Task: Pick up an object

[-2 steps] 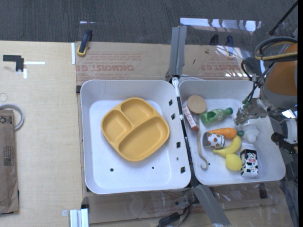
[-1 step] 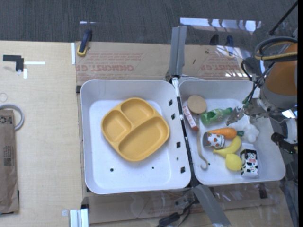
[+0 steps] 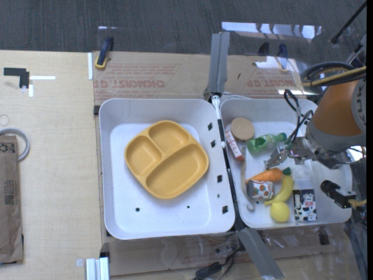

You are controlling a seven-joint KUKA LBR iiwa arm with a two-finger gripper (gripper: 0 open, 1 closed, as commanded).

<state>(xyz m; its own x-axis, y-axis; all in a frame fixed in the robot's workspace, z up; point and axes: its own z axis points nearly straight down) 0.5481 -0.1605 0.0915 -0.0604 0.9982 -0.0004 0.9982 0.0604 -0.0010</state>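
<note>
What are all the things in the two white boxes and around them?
divided plate: 1, yellow, left bin
left bin: 1, white
right bin: 1, white
round disc: 1, tan, right bin, top
bottle: 1, green, right bin
red packet: 1, by the right bin's left wall
carrot: 1, orange, right bin
banana: 1, yellow, right bin
lemon: 1, yellow, below banana
small carton: 1, black and white, right bin
brown bag: 1, far left
arm: 1, grey and orange
gripper: 1, above the carrot

Divided plate (image 3: 167, 158) in left bin (image 3: 111, 174) — bottle (image 3: 265, 142), banana (image 3: 282, 192) in right bin (image 3: 329, 217).
</note>
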